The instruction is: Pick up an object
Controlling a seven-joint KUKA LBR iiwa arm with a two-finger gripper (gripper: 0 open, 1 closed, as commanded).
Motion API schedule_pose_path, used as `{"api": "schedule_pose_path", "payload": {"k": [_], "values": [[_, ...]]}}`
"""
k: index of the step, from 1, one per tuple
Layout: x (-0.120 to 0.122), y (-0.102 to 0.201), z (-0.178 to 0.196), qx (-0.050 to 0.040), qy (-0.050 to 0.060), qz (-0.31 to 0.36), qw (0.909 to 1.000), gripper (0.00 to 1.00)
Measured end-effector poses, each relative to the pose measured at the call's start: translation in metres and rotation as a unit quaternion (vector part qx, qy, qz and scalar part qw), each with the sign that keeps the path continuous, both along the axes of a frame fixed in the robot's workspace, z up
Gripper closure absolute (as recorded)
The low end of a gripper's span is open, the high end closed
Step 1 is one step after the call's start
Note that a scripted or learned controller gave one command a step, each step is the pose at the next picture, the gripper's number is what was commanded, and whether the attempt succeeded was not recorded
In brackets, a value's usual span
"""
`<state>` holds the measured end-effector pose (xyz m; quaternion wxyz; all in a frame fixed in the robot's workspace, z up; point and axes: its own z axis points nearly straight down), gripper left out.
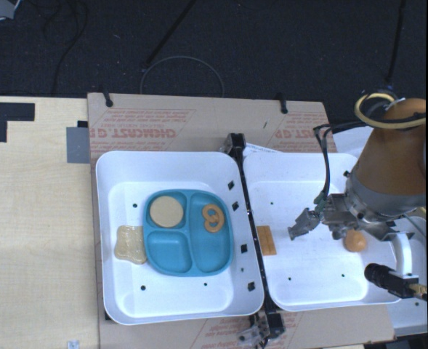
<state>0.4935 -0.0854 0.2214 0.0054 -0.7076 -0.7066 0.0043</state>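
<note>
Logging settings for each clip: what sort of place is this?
Likely a robotics lab bench for pick tests: two white bins clipped side by side, toy food on a blue tray, loose cables on dark floor.

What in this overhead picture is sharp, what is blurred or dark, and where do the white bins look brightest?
In the camera view, the blue tray and its pretzel are fairly sharp; the hand is soft and murky, so its fingers are hard to read; the left bin and right bin are evenly bright, nearly washed out, with faint shadows; the floor above the bench is very dark.
</note>
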Motion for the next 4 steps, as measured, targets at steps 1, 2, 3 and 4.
{"api": "schedule_pose_path", "payload": {"k": [1,2,3,4], "values": [[0.002,0.0,0.005,-0.0008,-0.006,0.001,1.0,0.0],[-0.007,0.006,-0.05,0.0004,-0.002,0.001,1.0,0.0],[-0.012,0.005,-0.115,0.0005,-0.001,0.001,1.0,0.0],[-0.012,0.005,-0.134,-0.0007,-0.005,0.0,1.0,0.0]]}}
